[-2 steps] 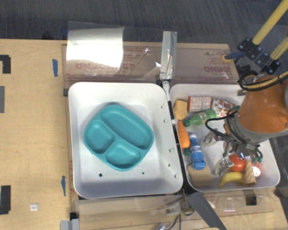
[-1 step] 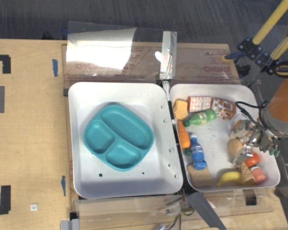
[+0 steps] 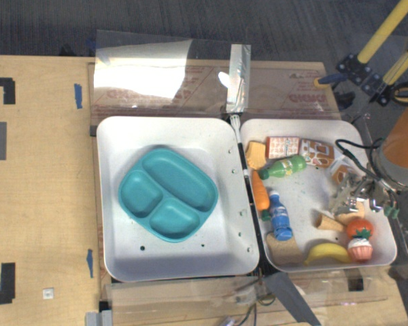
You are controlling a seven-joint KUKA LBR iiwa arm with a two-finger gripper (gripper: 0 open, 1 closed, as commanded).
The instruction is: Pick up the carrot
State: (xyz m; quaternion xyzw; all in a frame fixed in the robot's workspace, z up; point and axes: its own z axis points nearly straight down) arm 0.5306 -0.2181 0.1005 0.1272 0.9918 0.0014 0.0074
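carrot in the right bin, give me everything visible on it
The carrot is a small orange toy, smooth and plastic-looking, tapered. It lies flat in the right bin, hard against its left wall, long axis running roughly near to far. Its far end sits by the green bottle and the yellow cheese wedge; its near end meets the blue bottle. Contact is too close to call. The gripper sits apart, toward the bin's right side.

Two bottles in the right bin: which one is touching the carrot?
The blue bottle. Its top lies against the carrot's lower end, by the bin's left wall. The green bottle lies farther up, apparently just clear of it.
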